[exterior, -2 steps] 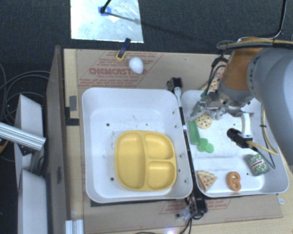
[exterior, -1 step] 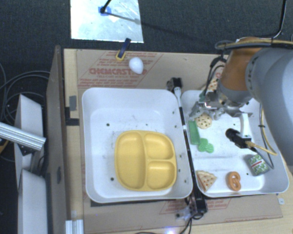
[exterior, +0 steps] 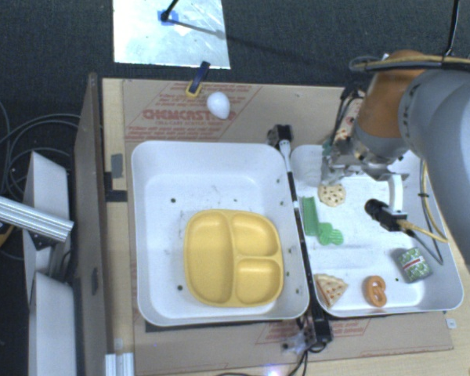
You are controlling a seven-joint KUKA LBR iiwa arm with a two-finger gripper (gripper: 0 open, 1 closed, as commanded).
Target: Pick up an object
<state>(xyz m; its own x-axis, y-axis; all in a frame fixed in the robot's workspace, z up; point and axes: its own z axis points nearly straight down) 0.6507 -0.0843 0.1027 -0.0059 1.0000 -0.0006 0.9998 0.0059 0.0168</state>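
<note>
Camera view shows the claw [exterior: 331,175] low in the right shallow white bin [exterior: 446,288], just above a round speckled tan cookie [exterior: 331,194], its grip state unclear.

One fixed camera, mounted high over the surface [exterior: 243,100], looking down at a slant. Both bins fit in frame: left bin [exterior: 153,210], right bin [exterior: 442,284]. Arm [exterior: 423,108] enters from right. Dark floor [exterior: 39,45] visible far and left.
</note>
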